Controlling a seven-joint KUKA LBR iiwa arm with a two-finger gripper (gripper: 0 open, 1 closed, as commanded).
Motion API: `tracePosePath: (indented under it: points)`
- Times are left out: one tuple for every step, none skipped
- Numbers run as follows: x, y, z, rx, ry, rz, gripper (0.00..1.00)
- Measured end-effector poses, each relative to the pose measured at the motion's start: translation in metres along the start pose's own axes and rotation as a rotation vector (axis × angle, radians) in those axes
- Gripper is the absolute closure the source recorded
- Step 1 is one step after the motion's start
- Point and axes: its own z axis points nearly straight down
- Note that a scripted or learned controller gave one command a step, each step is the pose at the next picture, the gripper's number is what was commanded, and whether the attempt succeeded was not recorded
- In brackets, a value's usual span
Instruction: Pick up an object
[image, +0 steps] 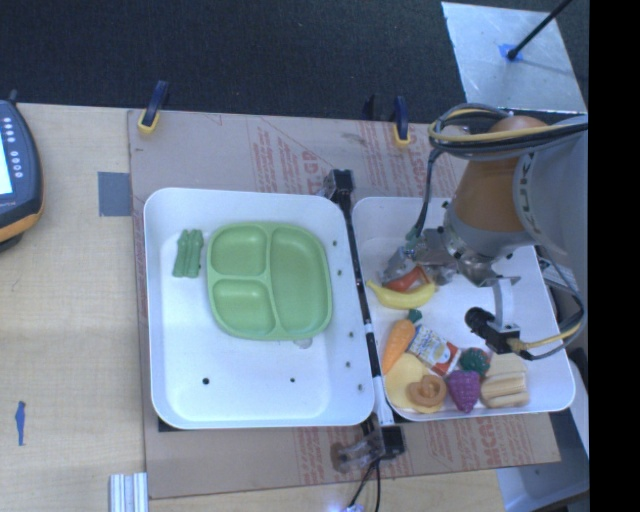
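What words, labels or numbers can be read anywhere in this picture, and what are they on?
Nothing here can be read for certain.
Cardboard sheet under the bins: faint red printing in rows, too blurred to read.
Small packet in the right bin: a coloured label, too small to read.
Handheld device at the left edge: a screen and buttons, markings too small to read.

The grey arm (530, 190) reaches in from the right, its orange band (490, 195) bent over the far part of the scene, wrist angled down and leftward. The gripper (415, 262) hangs low at the arm's left end, its tip hard to make out
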Motion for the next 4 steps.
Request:
tracePosePath:
  points:
    - [-0.031, 0.034, 0.001, 0.003, 0.002, 0.002, 0.00]
    - [-0.024, 0.019, 0.001, 0.002, -0.001, 0.003, 0.00]
    - [-0.001, 0.002, 0.000, 0.002, -0.002, -0.002, 0.00]
    - [-0.003, -0.068, 0.000, 0.000, 0.000, -0.001, 0.00]
